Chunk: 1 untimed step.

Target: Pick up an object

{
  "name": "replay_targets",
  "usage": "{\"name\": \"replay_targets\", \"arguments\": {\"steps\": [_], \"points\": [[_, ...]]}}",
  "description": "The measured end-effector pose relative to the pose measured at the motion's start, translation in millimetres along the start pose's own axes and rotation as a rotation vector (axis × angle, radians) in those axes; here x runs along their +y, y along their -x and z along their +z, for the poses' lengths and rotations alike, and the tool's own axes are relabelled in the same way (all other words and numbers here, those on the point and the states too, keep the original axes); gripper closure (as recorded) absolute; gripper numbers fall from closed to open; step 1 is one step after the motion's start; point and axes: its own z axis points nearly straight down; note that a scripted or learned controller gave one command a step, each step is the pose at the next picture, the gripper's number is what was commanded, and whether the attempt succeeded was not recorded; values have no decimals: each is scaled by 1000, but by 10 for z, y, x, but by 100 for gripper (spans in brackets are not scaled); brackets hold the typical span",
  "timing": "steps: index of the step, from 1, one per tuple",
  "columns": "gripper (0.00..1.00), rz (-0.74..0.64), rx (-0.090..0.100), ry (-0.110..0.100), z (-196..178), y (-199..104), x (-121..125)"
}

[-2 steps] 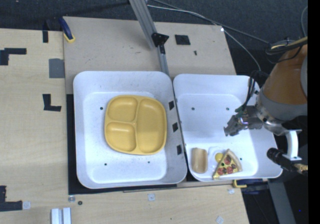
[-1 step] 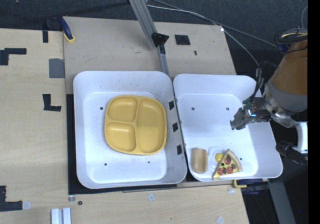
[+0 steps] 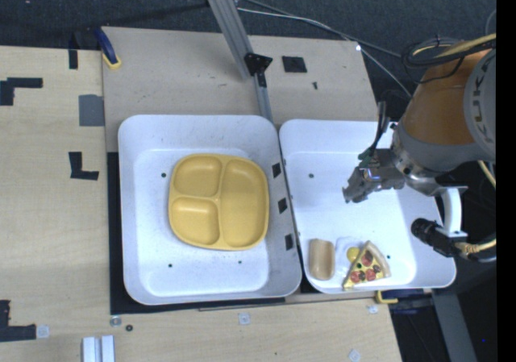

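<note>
Risk: the pizza slice (image 3: 367, 264) and the tan block (image 3: 321, 258) lie against the right bin's (image 3: 322, 143) near wall; a descent there could strike the rim or nudge a piece aside.
Jaws: the jaws hang over bare bin floor with nothing between them; open or closed cannot be told.
Target position: both pieces lie near the jaws, toward the camera-side edge.
Left bin: holds a yellow divided plate (image 3: 218, 201).
</note>
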Motion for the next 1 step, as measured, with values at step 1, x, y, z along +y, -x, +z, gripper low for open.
{"name": "replay_targets", "arguments": {"steps": [1], "points": [[100, 0, 0, 0, 31, -440, 129]]}}
